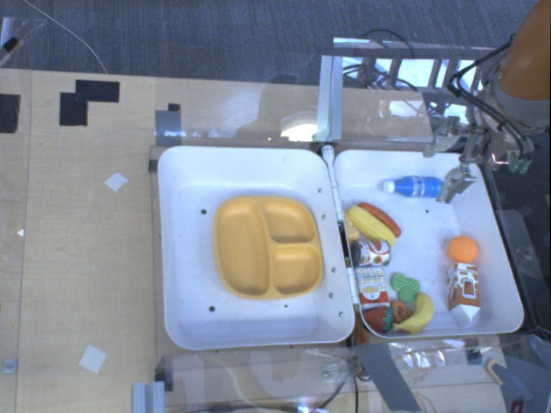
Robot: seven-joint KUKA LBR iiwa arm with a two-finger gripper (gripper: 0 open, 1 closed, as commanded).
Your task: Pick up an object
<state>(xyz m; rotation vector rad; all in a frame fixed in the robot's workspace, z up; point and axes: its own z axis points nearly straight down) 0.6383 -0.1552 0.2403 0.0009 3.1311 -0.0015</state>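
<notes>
The gripper (454, 181) is hovering over the right bin (499, 231); whether its fingers are spread or pressed together I cannot tell. Just beside it a smooth blue bottle (415, 186) with a white cap is lying on its side. A round orange ball (463, 249) is sitting near a boxy carton (463, 292).

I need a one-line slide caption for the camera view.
Claw beside blue bottle in right bin; yellow divided plate in left bin.

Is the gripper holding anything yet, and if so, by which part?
Nothing is held. The gripper hangs over the right bin, just right of the blue bottle, with no object between its fingers.
</notes>
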